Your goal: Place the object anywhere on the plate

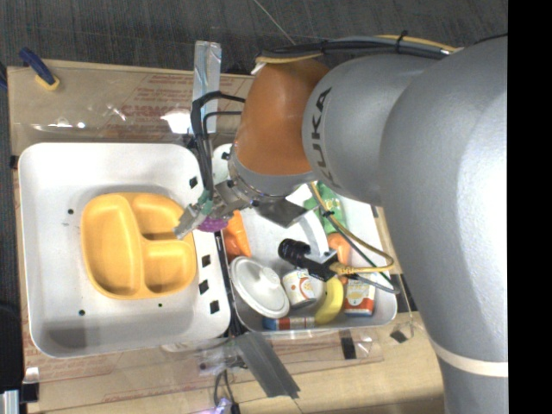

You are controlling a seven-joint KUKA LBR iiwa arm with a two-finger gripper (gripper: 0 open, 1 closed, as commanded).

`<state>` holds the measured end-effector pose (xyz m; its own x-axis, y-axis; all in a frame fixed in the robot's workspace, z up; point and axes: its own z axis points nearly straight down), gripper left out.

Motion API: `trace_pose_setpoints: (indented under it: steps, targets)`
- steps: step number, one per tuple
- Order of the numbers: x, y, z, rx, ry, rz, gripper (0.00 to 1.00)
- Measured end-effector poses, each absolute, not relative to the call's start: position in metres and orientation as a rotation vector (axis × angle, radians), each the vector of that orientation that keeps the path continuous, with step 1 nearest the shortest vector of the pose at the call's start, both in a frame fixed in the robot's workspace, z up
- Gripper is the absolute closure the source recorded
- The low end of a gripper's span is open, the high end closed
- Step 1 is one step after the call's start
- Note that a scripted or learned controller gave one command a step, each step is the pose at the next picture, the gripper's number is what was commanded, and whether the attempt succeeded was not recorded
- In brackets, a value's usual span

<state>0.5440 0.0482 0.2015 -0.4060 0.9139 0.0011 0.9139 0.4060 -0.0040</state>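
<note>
A yellow plate (138, 241) with divided compartments lies in the left white bin (52, 179). My gripper (197, 218) hangs at the plate's right edge, just over the rim between the two bins. A small purple object (212, 224) sits between its fingers, lifted above the divide. The grey arm with its orange band (276, 119) reaches in from the right and hides much of the right bin.
The right bin (379, 304) is crowded: a white round lid (259, 287), an orange thing (237, 238), a small can (302, 289), a yellow banana (331, 304), a red-orange carton (358, 298) and a green item (330, 203).
</note>
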Motion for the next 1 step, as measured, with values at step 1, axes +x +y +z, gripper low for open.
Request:
trace_pose_setpoints:
  steps: [1]
  targets:
    - [0.4796, 0.0889, 0.3302, -2.119, -2.320, -0.004, 0.00]
